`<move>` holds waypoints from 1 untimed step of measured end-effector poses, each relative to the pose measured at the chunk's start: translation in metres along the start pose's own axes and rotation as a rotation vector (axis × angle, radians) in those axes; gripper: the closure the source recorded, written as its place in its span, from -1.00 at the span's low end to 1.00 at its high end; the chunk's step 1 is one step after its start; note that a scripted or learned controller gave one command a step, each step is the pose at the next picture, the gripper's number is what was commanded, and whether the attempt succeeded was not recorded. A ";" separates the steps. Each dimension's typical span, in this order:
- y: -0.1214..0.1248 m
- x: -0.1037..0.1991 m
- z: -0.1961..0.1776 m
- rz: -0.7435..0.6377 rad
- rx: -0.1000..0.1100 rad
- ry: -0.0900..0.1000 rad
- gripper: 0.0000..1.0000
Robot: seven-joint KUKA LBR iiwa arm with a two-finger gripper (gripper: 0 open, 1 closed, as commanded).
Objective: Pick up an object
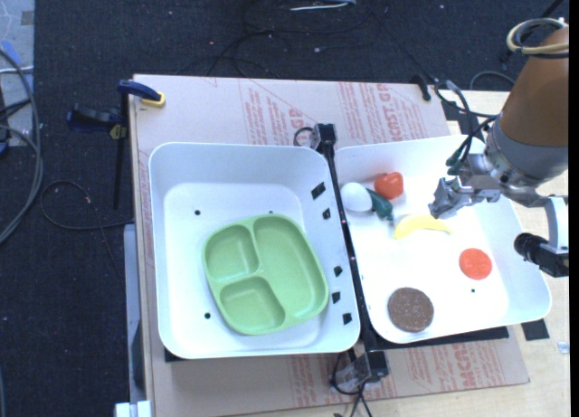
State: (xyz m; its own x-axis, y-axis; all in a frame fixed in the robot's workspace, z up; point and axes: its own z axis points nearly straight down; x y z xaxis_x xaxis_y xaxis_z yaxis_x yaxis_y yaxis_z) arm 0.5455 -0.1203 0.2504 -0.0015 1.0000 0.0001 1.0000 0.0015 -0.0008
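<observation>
Hovering at right of frame, tool [445, 200] sits low over the right bin [507, 311], just above the yellow banana [422, 225]. Finger opening: cannot tell; nothing visibly held. Judged step: approach, pre-grasp. Next move likely needs a short descent centred on the banana, clear of the red pepper [389, 184].
</observation>
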 end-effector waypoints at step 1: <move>-0.003 0.057 0.001 -0.004 0.004 0.001 1.00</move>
State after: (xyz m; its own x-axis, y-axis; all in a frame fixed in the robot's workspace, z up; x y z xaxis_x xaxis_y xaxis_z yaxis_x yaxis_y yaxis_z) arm 0.5423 -0.0633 0.2495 -0.0052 1.0000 0.0013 1.0000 0.0052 -0.0050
